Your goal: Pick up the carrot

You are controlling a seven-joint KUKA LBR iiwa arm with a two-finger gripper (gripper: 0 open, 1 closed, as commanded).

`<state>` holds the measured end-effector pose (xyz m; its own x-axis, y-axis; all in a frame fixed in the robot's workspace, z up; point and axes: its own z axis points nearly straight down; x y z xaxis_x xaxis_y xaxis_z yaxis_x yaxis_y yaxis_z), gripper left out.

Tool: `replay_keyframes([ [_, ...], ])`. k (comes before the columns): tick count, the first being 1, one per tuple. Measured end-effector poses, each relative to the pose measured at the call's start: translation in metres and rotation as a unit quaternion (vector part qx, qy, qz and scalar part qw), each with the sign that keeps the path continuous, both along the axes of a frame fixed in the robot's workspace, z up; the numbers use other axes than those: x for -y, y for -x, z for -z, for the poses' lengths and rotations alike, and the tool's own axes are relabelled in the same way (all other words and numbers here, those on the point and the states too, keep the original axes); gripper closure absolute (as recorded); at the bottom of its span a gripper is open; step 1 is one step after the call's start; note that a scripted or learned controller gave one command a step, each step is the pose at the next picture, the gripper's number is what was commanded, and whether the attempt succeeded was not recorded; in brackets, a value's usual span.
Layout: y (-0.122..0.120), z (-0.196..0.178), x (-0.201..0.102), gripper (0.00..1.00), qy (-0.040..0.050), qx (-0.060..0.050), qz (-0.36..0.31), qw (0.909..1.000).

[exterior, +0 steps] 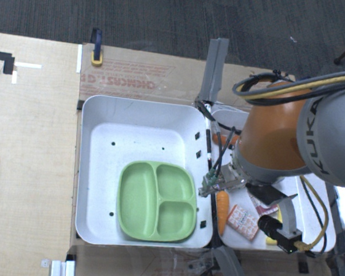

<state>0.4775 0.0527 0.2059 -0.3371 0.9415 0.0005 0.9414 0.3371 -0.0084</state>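
Right bin (309,242) crowded under the arm, carrot (220,210) tight against its left wall, hand's (212,183) state unreadable.

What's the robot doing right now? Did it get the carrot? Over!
Gripper low at right bin's left wall, above carrot. Carrot lying in bin, not seen held. Pink packet right beside it.

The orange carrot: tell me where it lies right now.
The orange carrot lies in the right white bin, against its left wall, just under the arm's wrist, with a small red-and-white patterned packet beside it on the right.
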Motion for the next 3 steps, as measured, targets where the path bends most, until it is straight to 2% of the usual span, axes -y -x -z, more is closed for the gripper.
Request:
replay_keyframes([
  [1,-0.006,-0.151,0.075,1.0,-0.0011,0.002,-0.189,0.982],
  [2,-0.002,-0.076,0.011,1.0,-0.0022,0.001,-0.278,0.9606],
  [3,-0.002,-0.118,0.051,1.0,-0.0021,0.002,-0.353,0.9356],
])
